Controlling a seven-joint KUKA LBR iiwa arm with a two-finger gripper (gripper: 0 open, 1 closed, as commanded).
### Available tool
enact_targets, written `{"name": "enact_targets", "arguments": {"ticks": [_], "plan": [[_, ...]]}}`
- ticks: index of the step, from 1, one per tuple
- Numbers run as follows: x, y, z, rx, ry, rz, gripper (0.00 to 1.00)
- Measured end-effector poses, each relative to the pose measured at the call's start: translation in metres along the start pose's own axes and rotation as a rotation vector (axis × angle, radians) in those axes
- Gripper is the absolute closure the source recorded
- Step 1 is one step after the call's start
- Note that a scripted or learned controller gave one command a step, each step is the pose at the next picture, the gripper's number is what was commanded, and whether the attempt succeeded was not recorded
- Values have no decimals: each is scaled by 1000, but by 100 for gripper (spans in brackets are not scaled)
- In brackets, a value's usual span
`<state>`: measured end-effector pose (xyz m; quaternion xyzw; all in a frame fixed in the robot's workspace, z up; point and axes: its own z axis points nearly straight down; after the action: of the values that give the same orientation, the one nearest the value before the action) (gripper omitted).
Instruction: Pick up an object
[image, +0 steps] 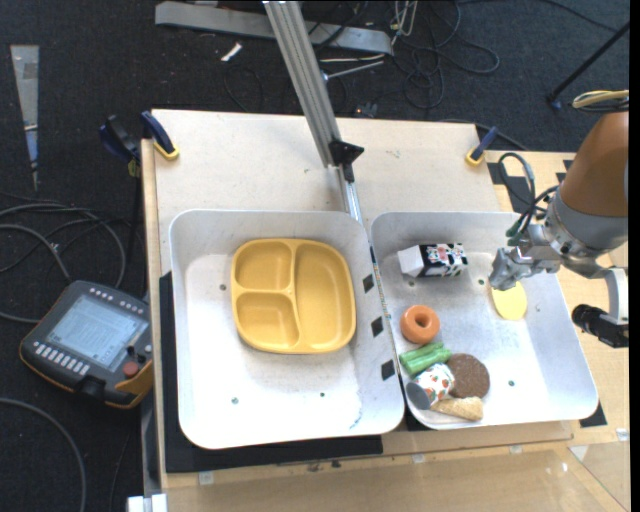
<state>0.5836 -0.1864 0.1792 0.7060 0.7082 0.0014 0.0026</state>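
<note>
Lying flat beside the hand (503, 282): a pale yellow disc (511, 303).

Glossy yellow plastic tray (294, 296) in matt white bin (200, 390).

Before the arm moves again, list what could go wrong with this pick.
1. The tool hangs over the flat yellow piece near the right bin's far wall. A thing that thin may slip out of a pinch.
2. The green bean, brown cookie and cone lie packed together at the near edge; a grab there could catch two or push them around.
3. The carton lies on its side and may roll.
</note>
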Motion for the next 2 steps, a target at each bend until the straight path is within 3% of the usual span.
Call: {"name": "enact_targets", "arguments": {"ticks": [2], "plan": [[7,-2,-102,-2,-1,0,100]]}}
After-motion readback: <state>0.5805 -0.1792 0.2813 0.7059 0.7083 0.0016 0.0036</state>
